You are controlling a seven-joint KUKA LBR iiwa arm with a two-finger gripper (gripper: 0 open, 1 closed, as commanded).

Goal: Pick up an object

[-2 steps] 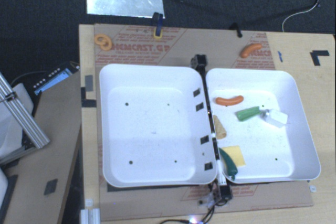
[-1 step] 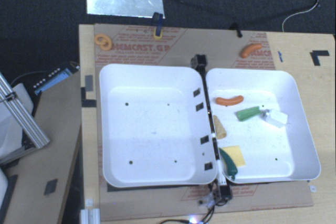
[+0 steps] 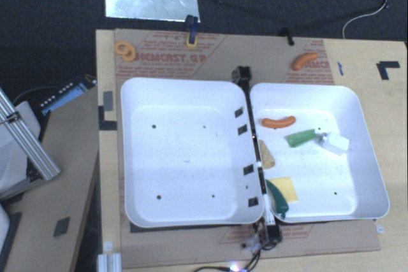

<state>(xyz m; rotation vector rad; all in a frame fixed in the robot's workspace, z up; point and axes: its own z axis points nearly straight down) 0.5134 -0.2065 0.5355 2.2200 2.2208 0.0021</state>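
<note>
Single fixed camera, mounted above the bench (image 3: 210, 51) and looking down at a slant. The far edge of the bench lies toward the top of the frame and the near edge toward the bottom. Both the left bin (image 3: 137, 156) and the right bin (image 3: 357, 137) fit whole within the frame, seen from a moderate distance, with dark floor (image 3: 51, 9) visible beyond the bench
</note>
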